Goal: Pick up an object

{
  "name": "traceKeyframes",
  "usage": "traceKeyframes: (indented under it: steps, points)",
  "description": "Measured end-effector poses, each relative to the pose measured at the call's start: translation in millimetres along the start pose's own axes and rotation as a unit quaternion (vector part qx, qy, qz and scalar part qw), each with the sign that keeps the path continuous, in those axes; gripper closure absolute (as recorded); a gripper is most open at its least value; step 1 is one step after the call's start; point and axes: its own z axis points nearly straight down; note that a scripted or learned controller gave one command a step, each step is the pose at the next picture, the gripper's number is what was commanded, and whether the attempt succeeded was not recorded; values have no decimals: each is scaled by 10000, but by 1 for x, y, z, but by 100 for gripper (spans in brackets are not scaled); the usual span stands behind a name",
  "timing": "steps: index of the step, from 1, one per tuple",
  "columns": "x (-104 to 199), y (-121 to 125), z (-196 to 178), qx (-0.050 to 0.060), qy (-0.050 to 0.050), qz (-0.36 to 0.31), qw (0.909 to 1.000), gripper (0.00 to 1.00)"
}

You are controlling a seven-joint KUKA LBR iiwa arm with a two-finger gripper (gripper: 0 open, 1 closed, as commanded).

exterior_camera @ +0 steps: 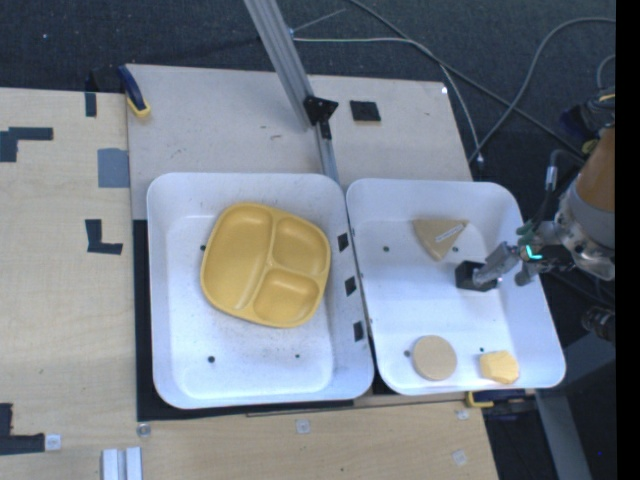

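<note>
Two shallow white bins sit side by side on the tabletop (250, 118), their inner rims nearly touching along a narrow dark seam at the centre of the frame. The left bin (165, 268) holds a yellow divided plate (266, 264), a smooth, rounded-square plastic tray with three compartments, lying flat in the bin's middle with bare white floor all round it, widest toward the lower edge.

The right bin (530, 298) carries three small things, well apart from each other. A tan wedge (440, 236), triangular and matte like a slice of bread or cheese, lies in its upper part. A pale round disc (434, 358), flat and biscuit-like, lies near the lower rim, and a small yellow-orange lump (499, 367) sits just to its right in the lower right corner. The middle of this bin's floor is open.

The arm (590, 208) comes in over the right rim of the right bin, orange band at the right edge of the frame, wrist angled down and leftward. The gripper (470, 275) hangs low over the bin just below and right of the wedge, close to it but not touching as far as can be seen. Its dark fingers read as a single blurred block, so whether they are released or clenched cannot be told; nothing is visible between them.

A slanted grey metal pole (275, 38) crosses the upper tabletop.
</note>
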Motion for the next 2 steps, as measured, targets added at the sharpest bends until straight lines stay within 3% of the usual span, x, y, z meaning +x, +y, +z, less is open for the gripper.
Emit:
traceKeyframes:
  steps: [1,2]
  points:
    - [0,1,-1,-14,-5,-2,10000,0]
    - [-6,1,45,7,-2,4,10000,0]
